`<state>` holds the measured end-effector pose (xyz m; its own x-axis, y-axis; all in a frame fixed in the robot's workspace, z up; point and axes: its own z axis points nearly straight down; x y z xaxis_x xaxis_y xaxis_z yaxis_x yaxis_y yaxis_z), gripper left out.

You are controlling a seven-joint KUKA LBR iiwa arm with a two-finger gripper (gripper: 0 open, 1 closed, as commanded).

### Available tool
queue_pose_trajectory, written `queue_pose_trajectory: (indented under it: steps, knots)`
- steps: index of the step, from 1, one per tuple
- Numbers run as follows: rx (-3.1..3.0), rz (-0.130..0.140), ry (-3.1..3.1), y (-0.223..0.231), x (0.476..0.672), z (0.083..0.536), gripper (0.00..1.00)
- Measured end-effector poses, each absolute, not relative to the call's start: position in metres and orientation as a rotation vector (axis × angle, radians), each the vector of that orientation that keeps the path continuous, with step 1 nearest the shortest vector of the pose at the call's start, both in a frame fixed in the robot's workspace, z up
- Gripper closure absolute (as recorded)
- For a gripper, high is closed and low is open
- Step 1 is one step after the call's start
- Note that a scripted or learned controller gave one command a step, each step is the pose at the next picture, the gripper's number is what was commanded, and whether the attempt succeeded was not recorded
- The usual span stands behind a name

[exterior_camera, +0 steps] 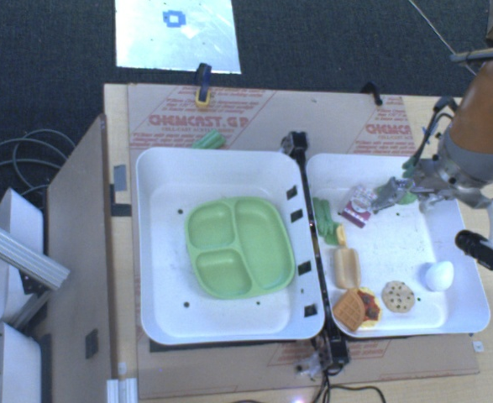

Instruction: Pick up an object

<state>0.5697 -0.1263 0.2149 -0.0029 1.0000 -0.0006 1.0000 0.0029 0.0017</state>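
Note:
My gripper (389,196) hangs low over the upper middle of the right bin (464,250), reaching in from the right. Just to its left lies a clear packet with a purple edge (358,204), close to the gripper tip; contact cannot be made out. A small green bit (408,193) shows beside the gripper body. Lower in the bin lie a green stick (324,217), a small yellow piece (341,235), a tan bun (346,267), an orange waffle-like piece (357,307), a round cookie (397,296) and a white egg (438,275).
The left bin (158,225) holds a green three-compartment plate (238,246). A black clip strip (301,217) runs along the divide between the bins. A black part of the arm (481,250) overhangs the right bin's right rim.

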Motion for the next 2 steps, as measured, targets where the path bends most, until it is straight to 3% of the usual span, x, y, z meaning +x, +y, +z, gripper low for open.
queue_pose_trajectory:
  steps: [1,2]
  knots:
    - [2.215,0.000,2.229,-0.109,0.589,0.157,0.00]
    - [2.221,0.000,2.222,-0.109,0.594,0.081,0.00]
